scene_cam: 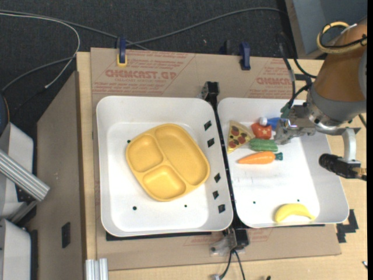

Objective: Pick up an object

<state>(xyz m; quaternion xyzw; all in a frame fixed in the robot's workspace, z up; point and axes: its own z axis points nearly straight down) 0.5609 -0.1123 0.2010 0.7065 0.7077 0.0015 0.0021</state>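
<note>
Partly blurred, the gripper [284,132] sits beside the tomato [262,131] — its opening cannot be told.

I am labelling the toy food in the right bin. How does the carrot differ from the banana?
The carrot is orange with a green end; the banana is plain yellow. The carrot is straight and tapers to a point; the banana is curved. The carrot lies near the pizza slice and the gripper; the banana lies alone by the near rim. Both rest flat in the right bin.
</note>
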